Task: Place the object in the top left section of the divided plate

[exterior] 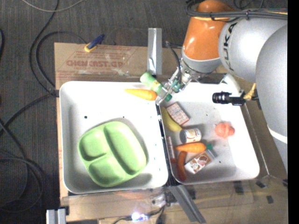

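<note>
The claw (164, 93) hung over the rim between the bins, a carrot (141, 94) just left of it; grip impossible to tell. The green plate (112, 152) waited below-left, its top-left section bare.

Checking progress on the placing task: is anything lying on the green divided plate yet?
No. The green plate in the left bin has all its sections bare, and the carrot is near the bin's far edge.

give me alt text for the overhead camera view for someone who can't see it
The gripper holds a toy carrot above the left bin, which contains a green divided plate. The right bin holds toy foods.
</note>
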